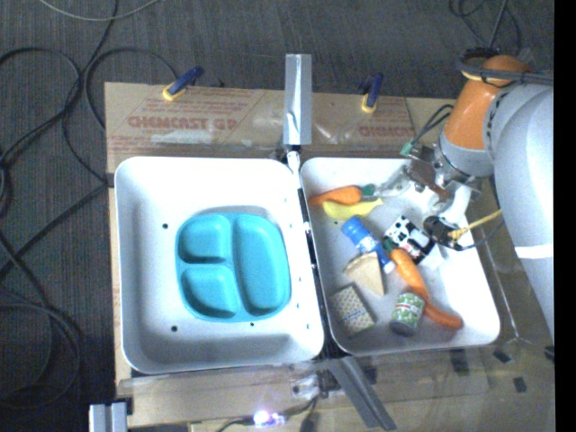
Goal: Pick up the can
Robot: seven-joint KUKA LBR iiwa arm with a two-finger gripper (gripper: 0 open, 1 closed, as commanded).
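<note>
We count one can (408, 311), a short cylinder with a green printed label, standing near the front of the right bin (481, 318). Around it lie two orange carrots, one (423, 295) touching it and one (340, 195) at the far left beside a yellow banana (346, 209), plus a blue bottle (363, 238), a patterned box (354, 309) and a black-and-white toy (407, 237). The left bin (144, 241) holds one glossy blue divided tray (234, 265) (three compartments). The end effector (432, 180) hovers over the right bin's far right; we cannot tell how far open it is.
</note>
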